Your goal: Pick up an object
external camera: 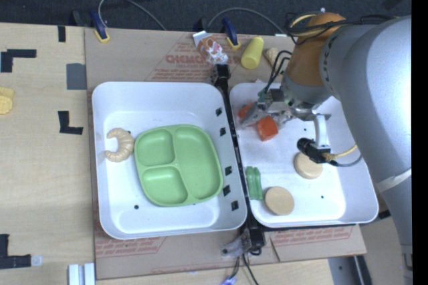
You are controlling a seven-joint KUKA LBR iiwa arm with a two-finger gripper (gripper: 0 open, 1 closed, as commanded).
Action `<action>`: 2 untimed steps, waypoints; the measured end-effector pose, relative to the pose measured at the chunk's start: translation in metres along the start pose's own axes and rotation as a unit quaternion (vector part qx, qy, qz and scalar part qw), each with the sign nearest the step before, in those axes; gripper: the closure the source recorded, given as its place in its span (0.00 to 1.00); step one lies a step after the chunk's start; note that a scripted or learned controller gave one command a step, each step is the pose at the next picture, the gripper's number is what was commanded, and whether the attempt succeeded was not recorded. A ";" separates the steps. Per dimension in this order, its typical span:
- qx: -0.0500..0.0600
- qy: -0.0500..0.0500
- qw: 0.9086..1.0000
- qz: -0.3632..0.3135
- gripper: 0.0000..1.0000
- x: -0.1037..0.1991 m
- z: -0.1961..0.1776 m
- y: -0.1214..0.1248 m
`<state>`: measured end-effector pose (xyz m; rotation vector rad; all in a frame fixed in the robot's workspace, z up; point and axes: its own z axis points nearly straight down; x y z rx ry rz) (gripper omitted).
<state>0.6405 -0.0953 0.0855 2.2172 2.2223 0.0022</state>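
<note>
We find the gripper (271, 105) low over the upper-left part of the right bin (334, 210), w/ the arm reaching in from the right side of the view. An orange-red block (267, 128) sits just below the fingertips, as the view has it, and a little toward the bins' shared wall. We judge it the likeliest target. A reddish piece (246, 112) lies just left of the gripper, near the divider; we can't tell if it is separate from the block or part of the tool.

Finger state: cannot be determined. The wrist and cabling mask the tips, so we won't call them spread or closed, and nothing is visibly held between them.

Key relation for the next move: the block lies just beside the tool, not under it. Judged from here, a small shift toward the near edge is needed before descent. The block looks squat, so no clear long axis to align to.

Other contents of the right bin: two round tan discs, one (308, 166) by the arm's cable, one (279, 200) nearer the front rim, and a green strip (253, 182) against the divider. All are farther from the gripper than the block.

Left bin (107, 103): green divided plate (178, 164), croissant-shaped item (120, 144) just beside it.

Writing: red print on the cardboard behind the bins, upside down, not legible to us. No brand confirmed.
</note>
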 end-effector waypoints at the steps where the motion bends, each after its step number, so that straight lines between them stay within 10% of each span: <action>1: 0.000 0.000 1.000 -0.001 1.00 0.000 -0.011 0.000; 2: 0.001 0.001 1.000 0.000 1.00 0.043 -0.099 -0.045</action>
